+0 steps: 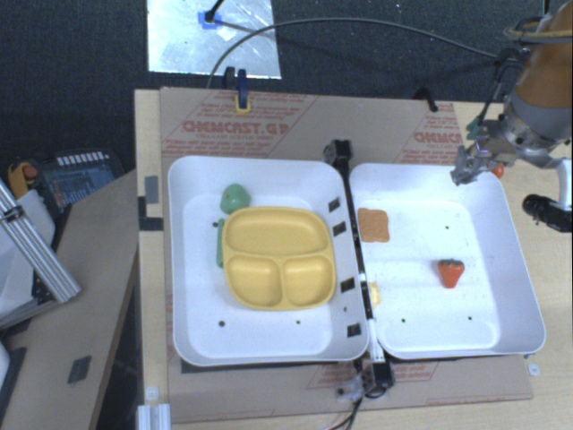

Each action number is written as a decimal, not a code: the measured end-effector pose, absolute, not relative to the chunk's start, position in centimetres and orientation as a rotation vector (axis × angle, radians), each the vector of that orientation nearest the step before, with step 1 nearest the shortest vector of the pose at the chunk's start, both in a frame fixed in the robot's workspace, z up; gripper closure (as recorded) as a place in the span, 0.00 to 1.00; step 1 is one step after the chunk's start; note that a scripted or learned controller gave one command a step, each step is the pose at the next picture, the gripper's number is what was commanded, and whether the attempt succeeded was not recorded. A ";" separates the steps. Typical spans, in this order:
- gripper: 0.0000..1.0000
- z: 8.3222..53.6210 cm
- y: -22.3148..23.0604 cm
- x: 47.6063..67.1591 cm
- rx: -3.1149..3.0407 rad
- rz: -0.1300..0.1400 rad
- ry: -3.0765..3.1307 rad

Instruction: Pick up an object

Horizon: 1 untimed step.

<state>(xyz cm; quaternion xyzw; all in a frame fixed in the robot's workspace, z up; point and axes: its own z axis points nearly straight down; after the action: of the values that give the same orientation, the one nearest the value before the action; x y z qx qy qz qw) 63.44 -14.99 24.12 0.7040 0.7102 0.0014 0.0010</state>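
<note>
Over the far right corner of the right bin [510, 240], the gripper [469, 170] hangs just above the rim, with nothing visible between its fingertips; the picture is too small and blurred there to tell how the gripper is set. Behind it the grey arm [537, 119] rises toward the upper right, its orange band [546, 74] showing above the wrist. On the floor of the right bin lie three things: a flat orange-brown piece like a slice of toast [373, 225] near the far left side, a small red strawberry-like toy [450, 272] (green at its top) toward the middle right, and a little yellow item [373, 295] against the left wall, partly hidden by the divide between the bins. All three lie well apart from the gripper. The left bin [192, 330] holds a yellow tray [277, 256] with three compartments, sitting near its middle, and a green object [235, 198] pokes out from under the tray's far left edge, its shape only partly seen. Both bins rest side by side on a brown board [269, 119] printed with red lettering.
</note>
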 end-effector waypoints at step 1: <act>1.00 24.6 -9.0 63.3 2.210 0.004 2.232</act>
<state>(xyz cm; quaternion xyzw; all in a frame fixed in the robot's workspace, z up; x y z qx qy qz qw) 63.29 -8.97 24.58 0.7036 0.7106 0.0014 0.0004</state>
